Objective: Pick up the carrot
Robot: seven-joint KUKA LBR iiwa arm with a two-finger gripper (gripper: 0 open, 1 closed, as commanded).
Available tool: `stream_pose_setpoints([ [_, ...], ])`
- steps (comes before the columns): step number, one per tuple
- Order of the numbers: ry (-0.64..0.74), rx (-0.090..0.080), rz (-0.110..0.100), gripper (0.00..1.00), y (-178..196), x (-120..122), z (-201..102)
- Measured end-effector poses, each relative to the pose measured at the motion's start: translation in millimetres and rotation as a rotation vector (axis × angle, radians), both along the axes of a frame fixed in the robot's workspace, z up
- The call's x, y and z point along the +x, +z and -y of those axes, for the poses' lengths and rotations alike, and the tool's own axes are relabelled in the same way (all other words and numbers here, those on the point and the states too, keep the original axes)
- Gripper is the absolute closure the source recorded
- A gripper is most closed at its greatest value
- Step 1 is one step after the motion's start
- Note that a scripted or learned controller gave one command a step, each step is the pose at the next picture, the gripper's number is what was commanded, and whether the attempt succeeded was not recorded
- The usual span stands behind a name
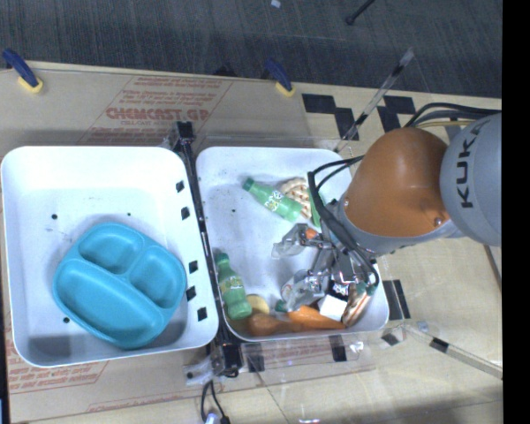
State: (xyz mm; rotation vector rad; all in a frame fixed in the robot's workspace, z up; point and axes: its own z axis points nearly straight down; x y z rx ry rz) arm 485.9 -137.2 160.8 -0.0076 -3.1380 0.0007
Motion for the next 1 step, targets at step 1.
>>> stream_pose_setpoints([
  [1, -0.058, -0.003, 0.002, 0.00, -26.0, 53.3, 69.0],
])
